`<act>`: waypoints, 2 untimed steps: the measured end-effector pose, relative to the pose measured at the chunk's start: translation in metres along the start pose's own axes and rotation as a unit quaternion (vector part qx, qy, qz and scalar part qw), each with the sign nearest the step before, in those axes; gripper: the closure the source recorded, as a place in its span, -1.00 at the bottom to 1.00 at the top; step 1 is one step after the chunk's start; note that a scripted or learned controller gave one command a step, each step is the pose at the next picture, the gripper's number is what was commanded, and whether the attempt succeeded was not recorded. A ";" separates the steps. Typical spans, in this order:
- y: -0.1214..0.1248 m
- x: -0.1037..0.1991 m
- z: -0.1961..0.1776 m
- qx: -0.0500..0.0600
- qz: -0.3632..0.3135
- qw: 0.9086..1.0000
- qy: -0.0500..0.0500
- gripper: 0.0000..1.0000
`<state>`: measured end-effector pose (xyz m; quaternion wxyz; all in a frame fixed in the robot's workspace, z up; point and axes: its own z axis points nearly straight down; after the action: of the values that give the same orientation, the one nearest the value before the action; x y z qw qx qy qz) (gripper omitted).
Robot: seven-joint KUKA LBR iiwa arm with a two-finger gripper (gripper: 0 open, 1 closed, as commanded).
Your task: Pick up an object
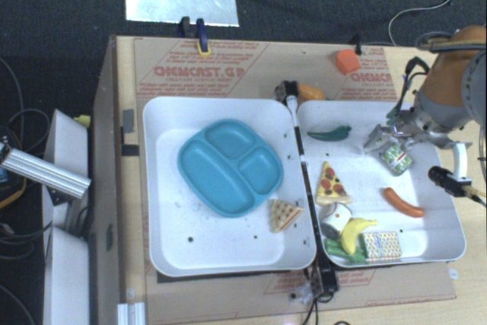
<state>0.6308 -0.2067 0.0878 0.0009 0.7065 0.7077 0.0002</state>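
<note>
My gripper [386, 139] hangs over the upper right part of the right bin [449, 240], on the grey arm with its orange band [450, 72]. A small green and white can [396, 158] lies right under its tip, touching or nearly touching it. In the same bin a dark green pepper [329, 134] lies at the upper left. Further down are a pizza slice [329, 183], an orange-red sausage [403, 202], a banana [354, 231] and a patterned box [380, 245].
The left bin [171, 240] holds a blue divided plate [230, 166] and a triangular sandwich piece [284, 215]. An orange block [347, 61] and an orange item [310, 93] sit on the cardboard behind the bins. A black divider [303, 164] runs between the bins.
</note>
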 end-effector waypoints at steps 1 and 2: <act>-0.063 0.000 0.003 0.000 0.000 1.000 0.000 -1.00; -0.062 0.000 -0.008 -0.001 0.000 1.000 0.000 1.00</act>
<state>0.5686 -0.2066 0.0955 0.0018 0.7062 0.7080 0.0013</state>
